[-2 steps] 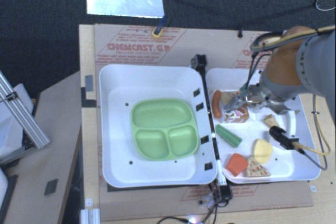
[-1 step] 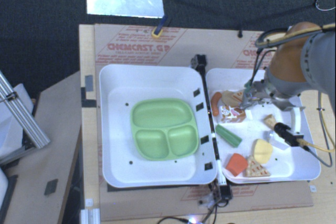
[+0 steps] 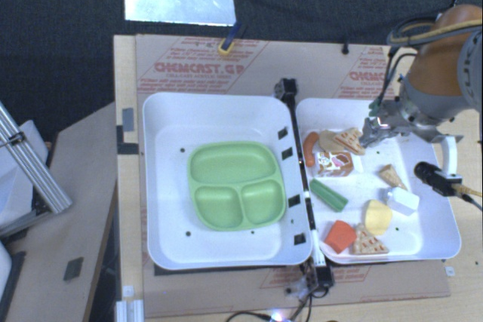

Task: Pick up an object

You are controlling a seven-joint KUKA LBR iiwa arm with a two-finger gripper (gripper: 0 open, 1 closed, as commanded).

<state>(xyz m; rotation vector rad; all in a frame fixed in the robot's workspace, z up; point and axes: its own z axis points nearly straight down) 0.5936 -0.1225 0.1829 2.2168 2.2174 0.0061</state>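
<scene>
Arm reaching in from the right, gripper point(image 3: 371, 130) lowered over the right bin point(image 3: 445, 237) beside a toy waffle wedge point(image 3: 349, 139); finger state cannot be told. Left bin point(image 3: 166, 162) holds a green divided plate point(image 3: 234, 185); right bin, assorted toy foods.

tan waffle wedge point(image 3: 349, 139), flat, rt bin top, by sausage point(image 3: 310, 148)

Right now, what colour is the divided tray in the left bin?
Light green, plain, no pattern. The divided tray shows clearly in the camera view.
</scene>
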